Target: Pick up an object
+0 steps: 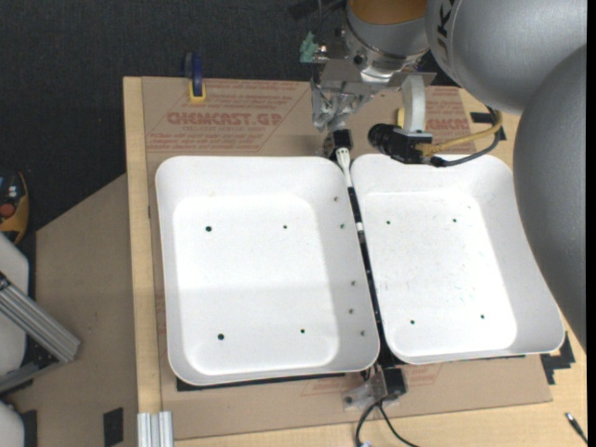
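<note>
Brown bench board [233, 119] under two white bins [251, 268], tool [328, 115] above, finger state unclear.

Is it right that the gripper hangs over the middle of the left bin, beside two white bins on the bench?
Not quite. The camera view shows the gripper above the far edge of the bench, past the bins' top rims, near the seam between the left bin and the right bin.

Two bins side by side on a board [233, 119]: left bin [186, 277] centre-left of frame, right bin [521, 277] centre-right, rims touching. Gripper [331, 112] top centre, above the board behind their seam. Clamp [195, 77] on board's upper-left edge.
</note>
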You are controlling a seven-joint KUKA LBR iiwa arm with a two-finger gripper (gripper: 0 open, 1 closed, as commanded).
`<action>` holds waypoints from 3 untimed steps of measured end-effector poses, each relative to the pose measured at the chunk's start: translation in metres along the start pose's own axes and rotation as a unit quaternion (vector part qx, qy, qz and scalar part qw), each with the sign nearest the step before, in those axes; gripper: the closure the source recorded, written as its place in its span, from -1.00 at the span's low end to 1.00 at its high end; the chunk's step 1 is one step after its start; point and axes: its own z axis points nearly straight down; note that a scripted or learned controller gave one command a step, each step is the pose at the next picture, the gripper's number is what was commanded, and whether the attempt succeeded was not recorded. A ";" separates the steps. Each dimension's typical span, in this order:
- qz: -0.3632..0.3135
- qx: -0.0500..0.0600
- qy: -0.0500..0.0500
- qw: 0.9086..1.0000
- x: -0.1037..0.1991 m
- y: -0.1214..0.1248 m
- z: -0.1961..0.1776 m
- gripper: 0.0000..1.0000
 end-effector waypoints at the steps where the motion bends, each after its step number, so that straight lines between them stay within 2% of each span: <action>1: 0.009 -0.002 -0.003 1.000 -0.102 -0.021 0.002 1.00; 2: 0.005 -0.006 -0.001 1.000 -0.109 -0.053 -0.040 1.00; 3: 0.000 -0.001 0.000 1.000 -0.041 -0.017 0.022 1.00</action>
